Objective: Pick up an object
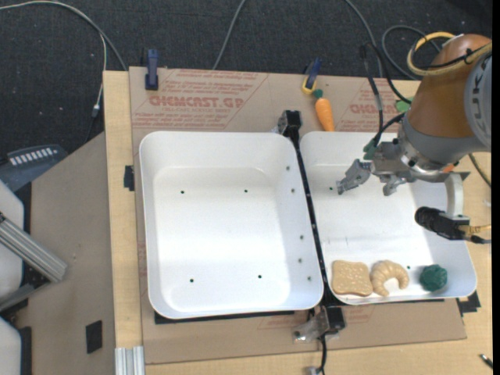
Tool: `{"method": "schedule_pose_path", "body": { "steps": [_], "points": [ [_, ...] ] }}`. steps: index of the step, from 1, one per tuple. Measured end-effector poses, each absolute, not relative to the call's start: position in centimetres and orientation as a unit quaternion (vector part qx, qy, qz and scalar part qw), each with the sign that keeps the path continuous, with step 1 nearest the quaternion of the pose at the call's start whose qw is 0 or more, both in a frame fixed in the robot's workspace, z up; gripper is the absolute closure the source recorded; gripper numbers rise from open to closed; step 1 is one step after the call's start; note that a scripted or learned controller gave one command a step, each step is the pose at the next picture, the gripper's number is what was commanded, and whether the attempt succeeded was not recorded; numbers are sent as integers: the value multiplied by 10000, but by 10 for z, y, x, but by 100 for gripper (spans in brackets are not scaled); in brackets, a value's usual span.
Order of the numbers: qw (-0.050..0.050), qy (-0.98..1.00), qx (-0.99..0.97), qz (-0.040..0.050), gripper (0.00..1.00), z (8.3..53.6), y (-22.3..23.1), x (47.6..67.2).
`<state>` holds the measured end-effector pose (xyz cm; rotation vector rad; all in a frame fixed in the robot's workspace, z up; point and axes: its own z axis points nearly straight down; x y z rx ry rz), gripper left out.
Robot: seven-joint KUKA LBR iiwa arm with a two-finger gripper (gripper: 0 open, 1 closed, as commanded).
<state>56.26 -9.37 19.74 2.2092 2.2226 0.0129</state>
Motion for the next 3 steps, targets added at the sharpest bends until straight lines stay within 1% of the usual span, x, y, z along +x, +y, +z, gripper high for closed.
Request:
{"method": "schedule_pose_path", "body": {
  "steps": [1, 2, 3],
  "points": [
    [-6, 7075, 7067, -2, 0, 185, -76, 527],
    [38, 7059, 7083, 27, 0, 281, -121, 509],
    [-25, 7050, 7092, -23, 0, 195, -186, 500]
  ]
}}
